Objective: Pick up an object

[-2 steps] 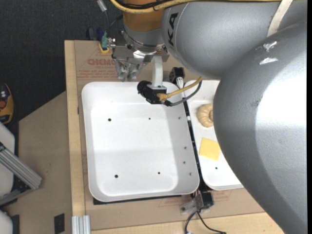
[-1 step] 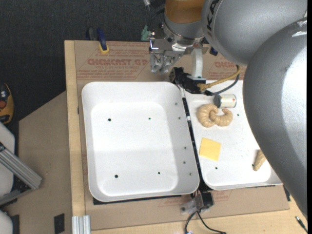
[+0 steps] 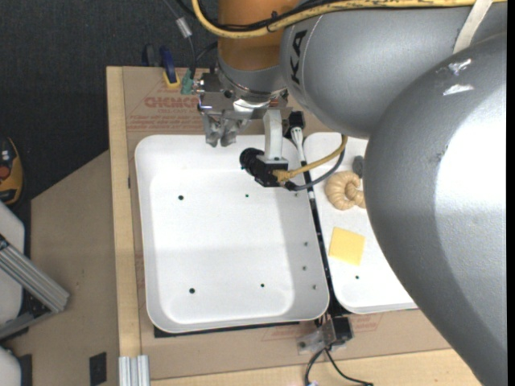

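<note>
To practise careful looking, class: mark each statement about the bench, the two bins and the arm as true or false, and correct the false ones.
1. A yellow square lies in the right bin. True.
2. A beige knotted object lies in the left bin. False: it lies in the right bin, above the yellow square in the view.
3. The gripper is over the far rim of the left bin. True.
4. The gripper is down on the yellow square. False: it is over the left bin, apart from the square.
5. The arm has a blue band above the wrist. False: the band is orange.
</note>
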Robot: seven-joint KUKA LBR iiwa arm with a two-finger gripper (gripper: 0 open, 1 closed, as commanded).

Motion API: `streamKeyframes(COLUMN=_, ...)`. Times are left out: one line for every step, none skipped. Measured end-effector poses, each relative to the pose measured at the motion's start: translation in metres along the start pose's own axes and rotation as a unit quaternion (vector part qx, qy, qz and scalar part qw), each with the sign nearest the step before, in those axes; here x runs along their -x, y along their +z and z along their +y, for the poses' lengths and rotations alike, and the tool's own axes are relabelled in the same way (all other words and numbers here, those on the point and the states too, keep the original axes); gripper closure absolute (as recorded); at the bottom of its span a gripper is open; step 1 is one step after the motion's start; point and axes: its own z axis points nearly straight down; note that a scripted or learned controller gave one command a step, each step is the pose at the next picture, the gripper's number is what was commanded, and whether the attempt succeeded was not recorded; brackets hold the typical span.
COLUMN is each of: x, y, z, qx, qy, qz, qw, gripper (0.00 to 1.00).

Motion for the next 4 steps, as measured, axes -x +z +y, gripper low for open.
streamKeyframes(x=-0.021, y=-0.013, z=0.038, qx=0.005, qy=0.001, qz=0.000, qw=1.0000, gripper=1.00)
streamKeyframes(x=0.051, y=-0.032, z=0.037, qx=0.002, qy=0.005, qz=-0.001, qw=1.0000, gripper=1.00)
streamKeyframes(x=-0.013, y=-0.012, z=0.015, qx=0.000, qy=0.000, qz=0.000, qw=1.0000, gripper=1.00)
streamKeyframes(x=-0.020, y=-0.020, z=0.037, qx=0.005, qy=0.001, qz=0.000, qw=1.0000, gripper=1.00)
